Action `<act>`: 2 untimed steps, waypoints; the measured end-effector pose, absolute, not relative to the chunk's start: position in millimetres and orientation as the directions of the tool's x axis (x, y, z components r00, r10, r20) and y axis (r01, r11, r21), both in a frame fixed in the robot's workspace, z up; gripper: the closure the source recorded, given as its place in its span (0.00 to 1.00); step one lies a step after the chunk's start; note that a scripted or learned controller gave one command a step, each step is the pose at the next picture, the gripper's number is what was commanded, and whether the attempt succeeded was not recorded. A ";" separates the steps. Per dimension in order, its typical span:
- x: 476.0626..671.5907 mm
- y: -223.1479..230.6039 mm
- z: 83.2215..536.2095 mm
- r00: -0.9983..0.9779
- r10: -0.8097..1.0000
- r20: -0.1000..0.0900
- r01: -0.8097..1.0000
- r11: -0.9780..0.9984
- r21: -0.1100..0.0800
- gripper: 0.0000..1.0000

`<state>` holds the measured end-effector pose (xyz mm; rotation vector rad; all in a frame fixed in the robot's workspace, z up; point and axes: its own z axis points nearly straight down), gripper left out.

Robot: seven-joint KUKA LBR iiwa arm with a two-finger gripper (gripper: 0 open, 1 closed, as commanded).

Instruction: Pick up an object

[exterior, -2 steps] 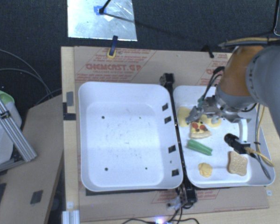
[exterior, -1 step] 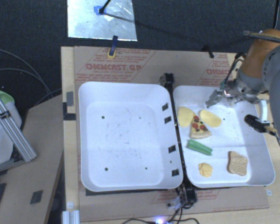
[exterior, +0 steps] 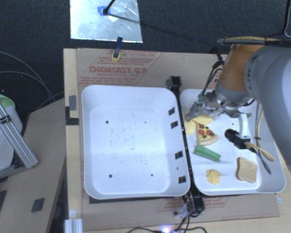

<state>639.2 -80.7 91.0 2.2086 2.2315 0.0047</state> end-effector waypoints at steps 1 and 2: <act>603.7 -14.3 191.1 -0.010 1.000 0.003 1.000 0.010 0.009 0.00; 547.0 -24.8 183.9 0.000 1.000 0.001 1.000 0.000 -0.003 0.00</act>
